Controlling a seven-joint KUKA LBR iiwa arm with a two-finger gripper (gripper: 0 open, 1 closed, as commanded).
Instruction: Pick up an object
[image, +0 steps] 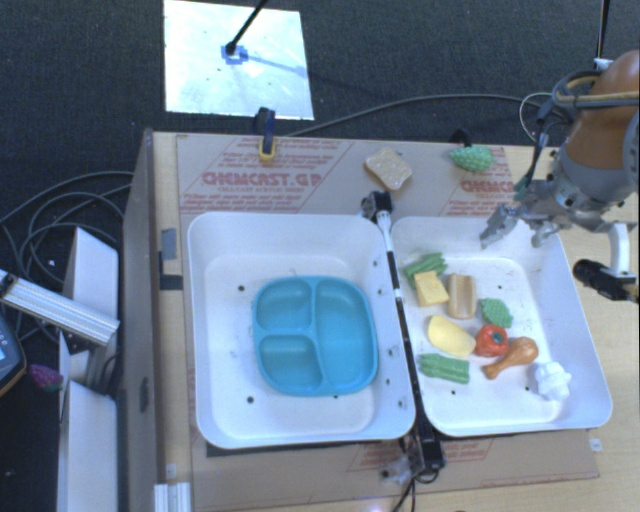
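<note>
The two-finger gripper (520, 227) is seen over the far edge of the right white bin (575, 300), its fingers spread apart with nothing between them. The grey arm with its orange band (600, 130) is cut off by the right edge of the view.

Within the right white bin a cluster of small toy foods is found. A green pea pod (424, 265) lies at the far left of the cluster, with a yellow cheese block (431, 289) just near of it and a tan bread slice (461, 295) beside that. A green leafy piece (495, 312) sits to the right, a yellow lemon-shaped piece (450, 336) nearer, then a red tomato (490, 340), a brown drumstick (512, 355) and a green bean pod (444, 368). A small white object (552, 379) at the near right corner is hard to identify.

The left white bin (215, 300) is occupied by a blue compartment tray (314, 334).

On the cardboard beyond the bins, a tan cracker-like piece (388, 169) and a green knobbly piece (471, 158) are placed, well apart from the gripper. A yellow-tipped clamp (266, 135) stands at the far left edge of the cardboard.
</note>
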